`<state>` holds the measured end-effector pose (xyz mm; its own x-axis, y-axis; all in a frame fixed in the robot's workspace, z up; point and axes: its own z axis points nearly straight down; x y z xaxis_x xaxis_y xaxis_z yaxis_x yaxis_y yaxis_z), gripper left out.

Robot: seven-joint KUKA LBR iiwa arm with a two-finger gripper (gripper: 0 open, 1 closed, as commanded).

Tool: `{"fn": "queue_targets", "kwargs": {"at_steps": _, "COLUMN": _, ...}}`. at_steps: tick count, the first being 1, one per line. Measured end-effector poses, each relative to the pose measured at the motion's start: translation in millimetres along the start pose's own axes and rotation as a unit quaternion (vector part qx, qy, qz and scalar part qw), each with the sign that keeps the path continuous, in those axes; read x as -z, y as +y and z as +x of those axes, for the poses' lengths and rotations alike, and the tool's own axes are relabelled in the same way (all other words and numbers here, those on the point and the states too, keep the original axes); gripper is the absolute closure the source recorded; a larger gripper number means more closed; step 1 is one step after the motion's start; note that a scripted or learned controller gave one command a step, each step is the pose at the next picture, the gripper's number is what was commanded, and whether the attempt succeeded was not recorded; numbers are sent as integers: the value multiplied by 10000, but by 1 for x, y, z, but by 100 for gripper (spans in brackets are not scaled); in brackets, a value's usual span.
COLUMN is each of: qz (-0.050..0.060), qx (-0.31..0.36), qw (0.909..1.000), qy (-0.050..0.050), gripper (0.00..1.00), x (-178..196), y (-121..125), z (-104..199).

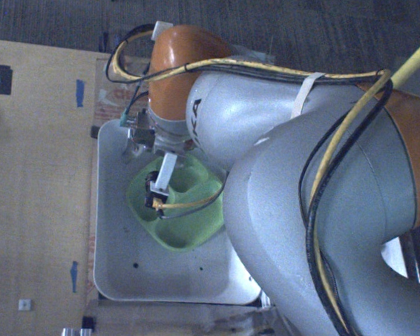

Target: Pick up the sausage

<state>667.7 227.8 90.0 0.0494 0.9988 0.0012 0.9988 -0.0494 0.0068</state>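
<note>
In the camera view, my end effector sits low over the white bin, close to its left wall near the upper corner, and I cannot tell whether it is open or closed. A green bowl lies in the bin just beside it, and my own arm covers the bin's right side. I cannot tell where the sausage is; I judge it may be under my arm or inside the bowl. To do this step well, I should confirm the target before descending, straddle the sausage across its narrow width at its middle, and keep clear of the bowl's rim and the bin wall. The wooden worktop lies to the left.
</note>
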Motion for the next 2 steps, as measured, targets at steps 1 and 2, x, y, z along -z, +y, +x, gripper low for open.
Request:
{"fn": "queue_targets", "kwargs": {"at_steps": 1, "qz": -1, "qx": -57, "qw": 10000, "qy": 0, "gripper": 0, "x": 0, "y": 0, "z": 0}}
{"fn": "queue_targets", "kwargs": {"at_steps": 2, "qz": 6, "qx": 47, "qw": 10000, "qy": -1, "gripper": 0, "x": 0, "y": 0, "z": 0}}
